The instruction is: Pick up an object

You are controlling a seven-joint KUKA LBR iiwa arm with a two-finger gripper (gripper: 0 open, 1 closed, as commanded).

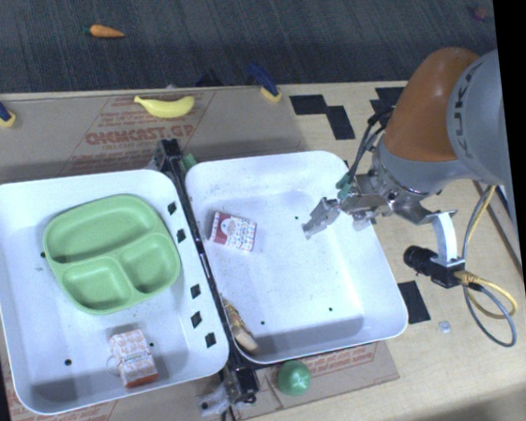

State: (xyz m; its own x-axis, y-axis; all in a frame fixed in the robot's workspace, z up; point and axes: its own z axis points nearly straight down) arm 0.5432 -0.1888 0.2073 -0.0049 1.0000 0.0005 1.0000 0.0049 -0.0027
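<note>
At the right of the frame, my grey arm with its orange band reaches in over the right bin (370,240). My claw (325,215) hangs above the bin's upper right part, pointing left. I cannot tell whether it is released or clenched; nothing is visibly caught in it.

In the right bin, a small red and white packet (233,231) lies flat in the upper left part, well apart from my claw. A small tan object (238,330) rests against the bin's lower left wall, by the divide between the two bins.

In the left bin (10,309), a green divided tray (110,253) sits in the upper middle, its three compartments facing up. Below it, near the bin's bottom edge, lies a small boxy red and white packet (132,357).

Outside the bins, a yellow banana (165,104) lies on the cardboard at upper centre of the frame. A green ball (293,378) sits on the cardboard just below the right bin's lower left corner. A small orange object (107,30) lies on the dark floor at upper left.
</note>
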